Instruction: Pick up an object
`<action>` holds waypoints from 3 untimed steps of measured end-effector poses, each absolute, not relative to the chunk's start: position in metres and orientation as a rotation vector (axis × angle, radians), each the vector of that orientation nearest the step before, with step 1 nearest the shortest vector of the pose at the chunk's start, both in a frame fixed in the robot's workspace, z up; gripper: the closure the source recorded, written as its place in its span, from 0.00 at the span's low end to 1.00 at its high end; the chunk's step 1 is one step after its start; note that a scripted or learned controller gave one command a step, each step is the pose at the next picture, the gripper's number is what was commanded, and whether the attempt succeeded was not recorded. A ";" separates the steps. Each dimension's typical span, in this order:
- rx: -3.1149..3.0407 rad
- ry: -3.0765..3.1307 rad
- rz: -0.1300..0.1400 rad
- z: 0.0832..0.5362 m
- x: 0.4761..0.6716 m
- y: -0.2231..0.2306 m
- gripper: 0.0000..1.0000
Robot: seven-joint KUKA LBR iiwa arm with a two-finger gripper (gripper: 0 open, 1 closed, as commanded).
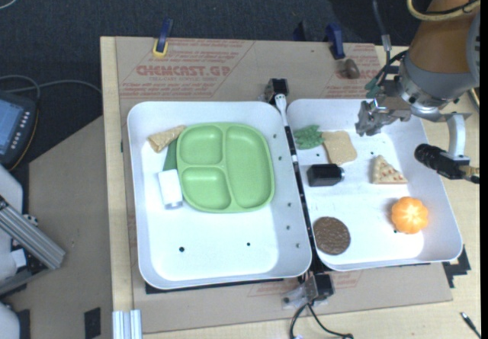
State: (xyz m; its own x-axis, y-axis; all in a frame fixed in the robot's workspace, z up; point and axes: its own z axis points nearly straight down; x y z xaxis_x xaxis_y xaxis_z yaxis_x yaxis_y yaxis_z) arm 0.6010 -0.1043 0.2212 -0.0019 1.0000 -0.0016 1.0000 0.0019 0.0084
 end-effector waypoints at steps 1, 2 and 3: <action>2.218 2.220 0.003 0.225 0.602 -0.104 1.00; 2.220 2.229 -0.002 0.234 0.562 -0.060 1.00; 2.221 2.228 -0.002 0.239 0.526 -0.025 1.00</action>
